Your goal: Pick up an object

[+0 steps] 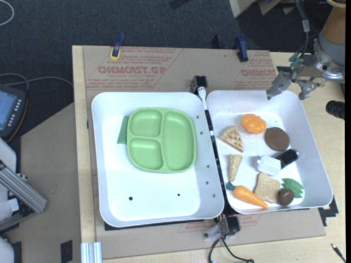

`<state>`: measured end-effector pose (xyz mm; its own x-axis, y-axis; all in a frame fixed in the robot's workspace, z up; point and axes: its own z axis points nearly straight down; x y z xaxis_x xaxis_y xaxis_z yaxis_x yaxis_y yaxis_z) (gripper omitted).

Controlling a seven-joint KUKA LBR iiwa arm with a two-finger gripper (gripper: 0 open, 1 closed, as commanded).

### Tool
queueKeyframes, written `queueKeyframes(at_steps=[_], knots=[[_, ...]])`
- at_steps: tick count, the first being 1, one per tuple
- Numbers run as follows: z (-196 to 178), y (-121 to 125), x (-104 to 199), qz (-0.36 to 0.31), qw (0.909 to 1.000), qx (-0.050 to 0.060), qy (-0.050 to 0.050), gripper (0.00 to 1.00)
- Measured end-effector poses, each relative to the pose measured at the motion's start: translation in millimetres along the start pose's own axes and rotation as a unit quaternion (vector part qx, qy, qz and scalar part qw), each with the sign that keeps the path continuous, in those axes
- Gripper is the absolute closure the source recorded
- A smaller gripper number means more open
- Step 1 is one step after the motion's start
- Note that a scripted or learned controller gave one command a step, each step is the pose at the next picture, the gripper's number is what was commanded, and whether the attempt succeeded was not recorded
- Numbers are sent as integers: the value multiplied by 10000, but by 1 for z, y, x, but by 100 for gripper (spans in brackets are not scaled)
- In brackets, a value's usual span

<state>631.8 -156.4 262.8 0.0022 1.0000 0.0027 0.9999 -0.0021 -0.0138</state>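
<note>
Overhead, the gripper (288,87) hangs with its fingers spread wide and holding nothing, at the far edge of the right bin (312,147). Just nearer lies an orange toy (253,123), probably light, stiff and slippery; grasp across its middle

— Can you read anything on the bench?

— Yes. The brown board (164,64) under the bins carries red print. Behind the left bin (104,163) it reads "CHEMCAST G P" in large outlined letters, with lines of much smaller red type above and below that are too fine to make out.

— Anything behind the right bin (312,147)?

— The same red print repeats there, running at a slant, but only fragments show and I cannot read them with confidence.

— And on the toy food or the green plate (162,140)?

— No lettering is legible on them.
</note>
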Motion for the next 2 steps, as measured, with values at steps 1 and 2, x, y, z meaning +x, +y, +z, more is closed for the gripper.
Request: queueKeyframes(at_steps=[1,2], knots=[[-8,2,0,-13,10000,-66,-12,0],[55,3,-3,-11,10000,-41,-9,0]])
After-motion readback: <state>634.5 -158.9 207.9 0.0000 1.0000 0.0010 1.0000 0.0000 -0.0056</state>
